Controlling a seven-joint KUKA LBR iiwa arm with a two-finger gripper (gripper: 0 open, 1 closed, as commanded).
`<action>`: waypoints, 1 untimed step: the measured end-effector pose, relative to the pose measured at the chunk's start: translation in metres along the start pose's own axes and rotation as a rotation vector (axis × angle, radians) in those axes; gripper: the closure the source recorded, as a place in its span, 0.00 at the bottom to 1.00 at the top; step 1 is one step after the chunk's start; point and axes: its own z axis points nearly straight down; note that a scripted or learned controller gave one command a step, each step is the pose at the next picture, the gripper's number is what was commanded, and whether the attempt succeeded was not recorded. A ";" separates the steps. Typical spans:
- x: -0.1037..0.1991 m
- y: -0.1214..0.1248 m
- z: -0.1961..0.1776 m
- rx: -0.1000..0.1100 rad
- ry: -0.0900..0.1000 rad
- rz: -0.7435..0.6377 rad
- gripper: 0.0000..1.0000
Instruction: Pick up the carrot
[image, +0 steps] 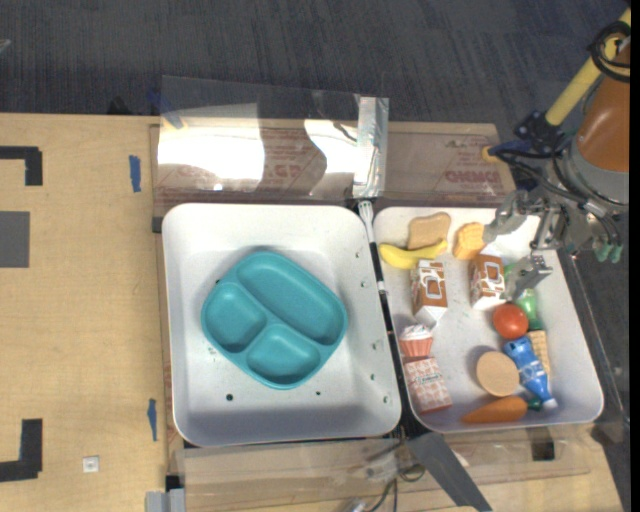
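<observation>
Two white bins side by side on the worktop (80, 300): left bin (190, 240) holding a teal divided plate (273, 317), right bin (580, 330) crowded with toy food. Carrot (494, 409) lying flat along the near rim of the right bin, at about six o'clock in that bin, orange and tapered, touching or just below a round tan disc (496, 372) and just beside a blue bottle (527, 368) at its three o'clock side. Elsewhere in the bin: a red tomato (510, 320) near the centre, two brown-and-white cartons (431, 284) toward twelve o'clock, a banana (408, 253) and a slice of bread (430, 230) at eleven o'clock, two red-and-white packets (424, 372) at eight o'clock. Hand (535, 262) at roughly one o'clock over the right bin, reaching in from three o'clock, near the cartons and the tomato and well apart from the carrot. Fingers blurred against metal and clutter, so open or closed: cannot tell; nothing visibly held between them. By the look of it, nothing of the task done so far: carrot untouched on the bin floor. Left to do, in all likelihood: travel toward six o'clock, descent over the carrot, a grip across its narrow body clear of the disc and bottle, then a lift.
</observation>
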 end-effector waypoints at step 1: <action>0.072 -0.013 0.092 -0.002 0.008 -0.107 0.00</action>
